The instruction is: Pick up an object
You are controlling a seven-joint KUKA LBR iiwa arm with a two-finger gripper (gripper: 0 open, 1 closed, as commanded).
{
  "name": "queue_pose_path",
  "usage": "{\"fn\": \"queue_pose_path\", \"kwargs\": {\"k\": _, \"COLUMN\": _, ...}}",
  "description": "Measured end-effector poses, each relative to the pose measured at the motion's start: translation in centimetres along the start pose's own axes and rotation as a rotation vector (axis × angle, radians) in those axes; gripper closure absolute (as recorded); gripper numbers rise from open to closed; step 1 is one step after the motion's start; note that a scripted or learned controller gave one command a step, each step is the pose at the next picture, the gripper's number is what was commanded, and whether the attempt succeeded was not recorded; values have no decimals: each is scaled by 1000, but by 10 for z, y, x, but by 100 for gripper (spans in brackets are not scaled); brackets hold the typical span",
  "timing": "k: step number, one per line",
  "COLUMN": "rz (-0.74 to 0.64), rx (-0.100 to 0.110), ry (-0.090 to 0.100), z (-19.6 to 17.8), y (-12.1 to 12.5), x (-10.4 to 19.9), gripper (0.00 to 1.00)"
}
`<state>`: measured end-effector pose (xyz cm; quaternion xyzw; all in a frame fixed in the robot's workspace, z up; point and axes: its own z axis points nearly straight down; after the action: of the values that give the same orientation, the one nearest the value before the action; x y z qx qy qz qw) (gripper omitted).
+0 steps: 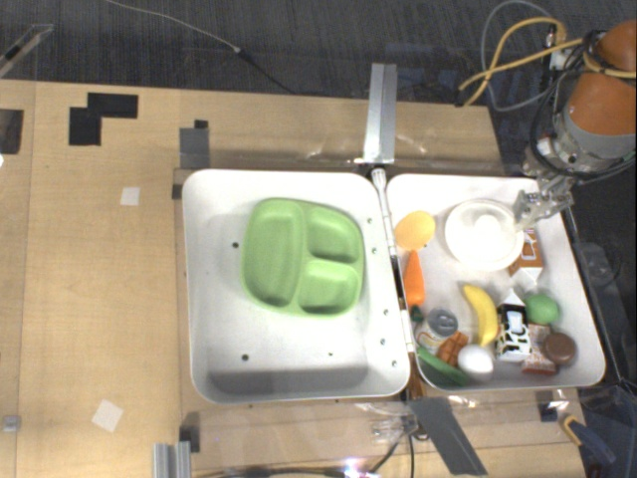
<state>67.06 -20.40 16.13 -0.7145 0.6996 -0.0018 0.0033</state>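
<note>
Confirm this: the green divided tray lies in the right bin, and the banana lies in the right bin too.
Not quite. The camera view shows the green divided tray in the left bin, alone. The banana does lie in the right bin, as stated.

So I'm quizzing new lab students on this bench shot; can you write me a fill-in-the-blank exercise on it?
1. The green divided tray lies in the ____ bin.
2. The banana lies in the ____ bin.
3. The long carrot beside the divider is coloured ____.
4. The claw hangs over the right bin's ____ far corner.

Missing words: left; right; orange; right
</note>
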Motion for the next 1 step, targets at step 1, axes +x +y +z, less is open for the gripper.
{"fn": "queue_pose_path", "kwargs": {"k": 1, "rz": -114, "rx": 3, "ry": 1, "z": 18, "y": 3, "x": -1, "gripper": 100}}
